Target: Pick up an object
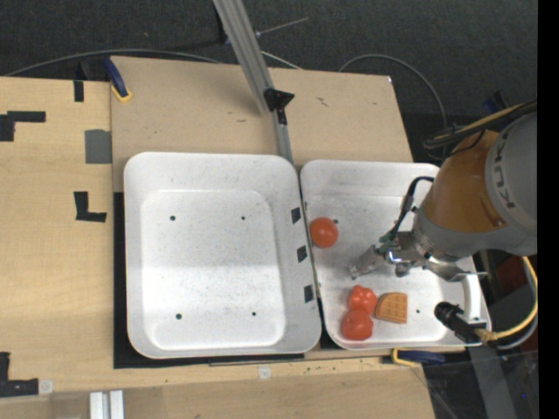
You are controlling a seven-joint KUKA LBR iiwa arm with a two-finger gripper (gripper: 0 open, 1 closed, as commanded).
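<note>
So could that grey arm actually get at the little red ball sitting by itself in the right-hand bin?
Probably yes. The red ball lies alone on open bin floor, nothing over or against it, and the gripper is already in the same right bin, just beside it.

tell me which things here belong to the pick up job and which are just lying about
Belong to the job:
pincer
orange ball
red pieces
waffle-like piece
right bin

Just lying about:
left bin
blue clamp
metal rail
</note>
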